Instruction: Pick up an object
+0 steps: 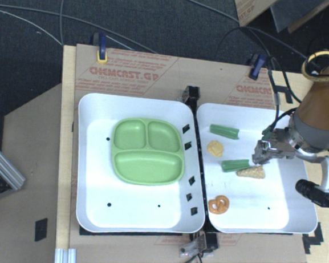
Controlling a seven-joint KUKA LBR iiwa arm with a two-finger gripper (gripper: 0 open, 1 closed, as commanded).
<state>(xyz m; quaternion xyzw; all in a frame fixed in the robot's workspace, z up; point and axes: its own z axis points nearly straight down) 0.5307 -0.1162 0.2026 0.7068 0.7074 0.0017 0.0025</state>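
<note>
Divided plate (148, 152) in left bin (87, 167)

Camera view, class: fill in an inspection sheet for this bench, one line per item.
Surface: brown board bearing the left bin and the right bin, side by side.
Job's things: in the right bin, two green sticks, a yellow round piece, a tan crumbly piece and a pretzel.
Clutter: green divided plate in the left bin.
Grippers: pincer over the right bin, above the lower green stick's end.
Cables: several cross the dark floor.
Surroundings: blue clamps, cardboard.
</note>
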